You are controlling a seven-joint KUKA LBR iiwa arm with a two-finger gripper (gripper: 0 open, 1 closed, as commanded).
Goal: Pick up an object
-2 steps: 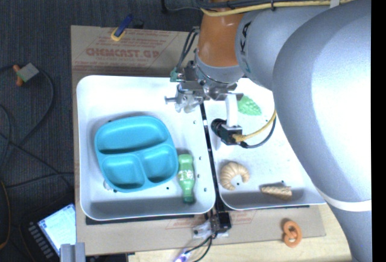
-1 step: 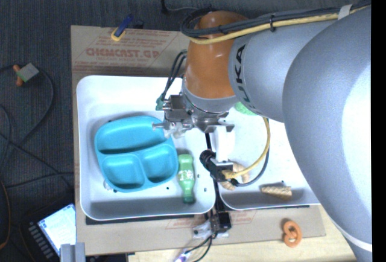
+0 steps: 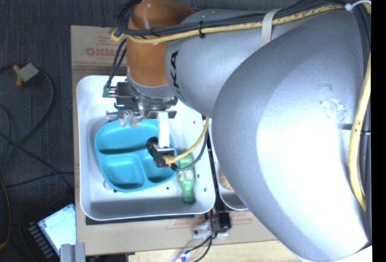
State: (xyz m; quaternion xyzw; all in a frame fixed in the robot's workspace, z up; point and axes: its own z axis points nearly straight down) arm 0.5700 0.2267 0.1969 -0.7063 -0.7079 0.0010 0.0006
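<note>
Seemingly touching, fingers (image 3: 134,117) above blue tray (image 3: 129,158)

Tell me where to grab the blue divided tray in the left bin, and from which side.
Grip the blue tray by its raised left rim, coming straight down from above. It lies flat in the white bin, so only thin rims suit two fingers; that side sits clear of the green bottle.

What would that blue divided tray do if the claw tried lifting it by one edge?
The blue tray looks like thin moulded plastic, so probably light and fairly stiff. It is wide and shallow, so gripped at one rim it would likely tilt. Its glossy surface may slip.
</note>
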